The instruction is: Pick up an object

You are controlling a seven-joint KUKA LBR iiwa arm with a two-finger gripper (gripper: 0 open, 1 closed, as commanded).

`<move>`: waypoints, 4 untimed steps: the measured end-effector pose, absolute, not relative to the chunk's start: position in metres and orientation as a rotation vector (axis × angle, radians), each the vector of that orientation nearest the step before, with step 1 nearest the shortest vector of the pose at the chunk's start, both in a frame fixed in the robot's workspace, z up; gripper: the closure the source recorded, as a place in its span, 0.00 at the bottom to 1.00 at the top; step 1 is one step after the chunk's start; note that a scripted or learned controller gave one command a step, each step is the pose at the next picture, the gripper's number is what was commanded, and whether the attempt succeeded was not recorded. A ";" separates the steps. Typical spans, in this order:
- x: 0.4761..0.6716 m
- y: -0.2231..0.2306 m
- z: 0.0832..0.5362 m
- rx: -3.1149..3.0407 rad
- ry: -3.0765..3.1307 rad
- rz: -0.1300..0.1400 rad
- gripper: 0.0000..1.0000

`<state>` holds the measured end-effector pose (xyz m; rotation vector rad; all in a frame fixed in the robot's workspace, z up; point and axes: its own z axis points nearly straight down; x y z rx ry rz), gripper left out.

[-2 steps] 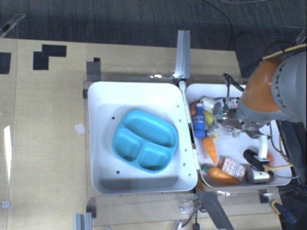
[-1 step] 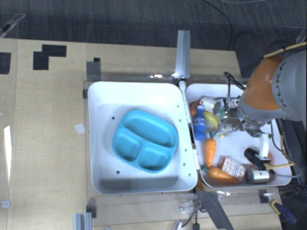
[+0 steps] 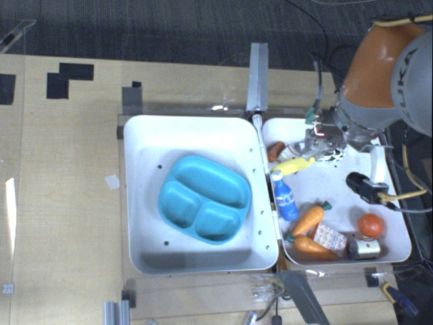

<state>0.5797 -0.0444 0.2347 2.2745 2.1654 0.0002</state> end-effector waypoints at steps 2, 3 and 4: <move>0.543 0.007 0.224 1.857 2.537 -0.003 1.00; 0.524 -0.021 0.235 1.857 2.535 -0.001 1.00; 0.651 0.016 0.220 1.617 2.694 -0.001 1.00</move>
